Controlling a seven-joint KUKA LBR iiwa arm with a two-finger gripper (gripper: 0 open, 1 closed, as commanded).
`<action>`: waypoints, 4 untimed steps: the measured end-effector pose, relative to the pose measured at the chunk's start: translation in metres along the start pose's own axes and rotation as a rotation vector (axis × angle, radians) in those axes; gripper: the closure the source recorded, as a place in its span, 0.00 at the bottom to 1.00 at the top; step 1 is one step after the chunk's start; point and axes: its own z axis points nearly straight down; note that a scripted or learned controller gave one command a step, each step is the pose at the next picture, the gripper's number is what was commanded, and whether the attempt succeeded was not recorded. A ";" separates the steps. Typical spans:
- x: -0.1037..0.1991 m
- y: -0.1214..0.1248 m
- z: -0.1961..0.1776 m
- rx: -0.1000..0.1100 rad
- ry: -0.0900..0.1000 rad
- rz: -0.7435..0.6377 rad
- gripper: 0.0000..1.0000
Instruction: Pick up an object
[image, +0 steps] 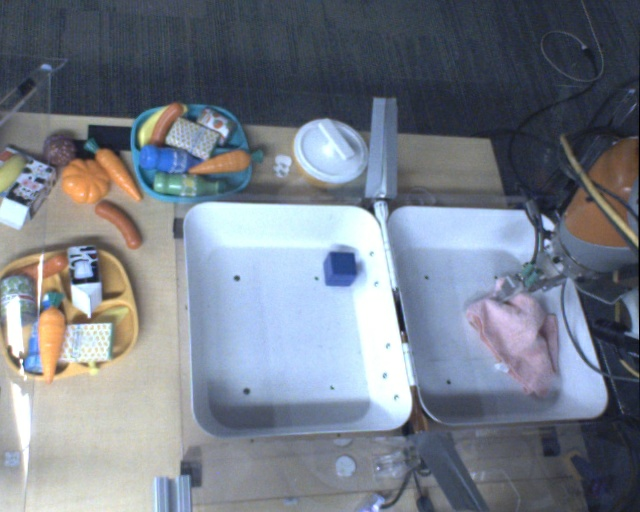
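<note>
Small solid blue cube (341, 267) in plain white left bin (215, 330); crumpled pale pink cloth (515, 335) in white right bin (445, 300); orange-banded grey arm (600, 215).

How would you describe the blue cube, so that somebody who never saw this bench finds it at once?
Find the two white bins side by side and take the left bin. The blue cube sits alone on its floor, near the upper right corner. It is small, dark and hard-edged, unlike the crumpled pink cloth in the other bin.
</note>
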 end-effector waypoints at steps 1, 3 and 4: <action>0.049 0.001 -0.001 -0.003 -0.001 -0.223 0.00; 0.118 0.008 -0.002 -0.003 0.000 0.020 0.00; 0.092 0.053 0.000 -0.004 -0.001 0.096 0.00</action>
